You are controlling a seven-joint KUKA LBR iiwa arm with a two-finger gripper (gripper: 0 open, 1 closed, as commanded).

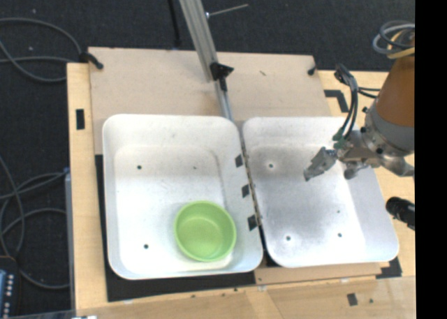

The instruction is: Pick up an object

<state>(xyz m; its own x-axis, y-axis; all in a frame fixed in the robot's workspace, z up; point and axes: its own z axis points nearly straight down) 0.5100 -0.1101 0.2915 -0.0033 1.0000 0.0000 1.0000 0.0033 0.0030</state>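
Note:
A light green bowl sits upright in the left bin, near its front right corner. My gripper hangs over the right bin, towards that bin's right side and well away from the bowl. It is open, and nothing lies between its fingers. The grey arm with its orange band comes in from the right.
A slanted metal pole rises from behind the two bins, ending at a clamp near their shared edge. Black clips line the divider between the bins. Cables lie on the dark floor to the left of the bench.

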